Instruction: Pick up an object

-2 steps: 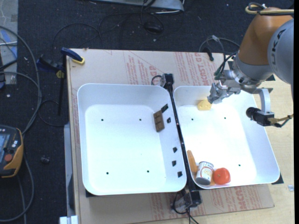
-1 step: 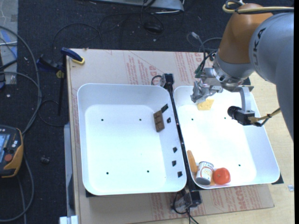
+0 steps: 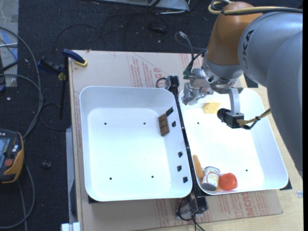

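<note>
My gripper (image 3: 191,94) hangs low over the far left corner of the right bin (image 3: 260,150), close to the divider between the bins. A pale yellow wedge (image 3: 211,108) lies just right of it, apart from it. At that bin's near left corner sit an orange carrot-like stick (image 3: 197,165), a small can (image 3: 210,177) and a red ball-like piece (image 3: 228,181), bunched together. A brown bar (image 3: 164,123) leans on the right wall of the left bin (image 3: 96,143).
A black fitting (image 3: 229,117) on a grey bracket hangs from the wrist over the right bin, beside the yellow wedge. The big grey and orange arm (image 3: 260,37) covers the bin's far right. Cables and a blue-yellow clamp (image 3: 74,57) lie beyond the bench.
</note>
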Tool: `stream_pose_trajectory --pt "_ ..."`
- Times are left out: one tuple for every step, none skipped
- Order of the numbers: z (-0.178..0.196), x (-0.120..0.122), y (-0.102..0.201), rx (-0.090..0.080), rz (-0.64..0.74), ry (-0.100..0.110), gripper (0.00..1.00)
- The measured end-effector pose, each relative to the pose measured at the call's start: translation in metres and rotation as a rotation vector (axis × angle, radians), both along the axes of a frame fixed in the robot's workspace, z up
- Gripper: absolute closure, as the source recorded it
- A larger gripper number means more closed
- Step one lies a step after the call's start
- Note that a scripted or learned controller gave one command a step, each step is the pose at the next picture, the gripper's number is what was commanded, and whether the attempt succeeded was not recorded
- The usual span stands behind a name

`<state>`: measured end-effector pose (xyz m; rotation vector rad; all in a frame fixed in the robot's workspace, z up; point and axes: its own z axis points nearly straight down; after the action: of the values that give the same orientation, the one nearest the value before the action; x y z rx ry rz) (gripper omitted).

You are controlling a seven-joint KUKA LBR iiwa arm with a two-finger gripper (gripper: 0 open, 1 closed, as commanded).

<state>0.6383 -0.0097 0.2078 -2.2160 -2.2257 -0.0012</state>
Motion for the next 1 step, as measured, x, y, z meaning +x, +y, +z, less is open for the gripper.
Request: stream_pose_trajectory --pt "-0.0026 -0.0067 0.0579 0.000 0.001 0.000 1.00"
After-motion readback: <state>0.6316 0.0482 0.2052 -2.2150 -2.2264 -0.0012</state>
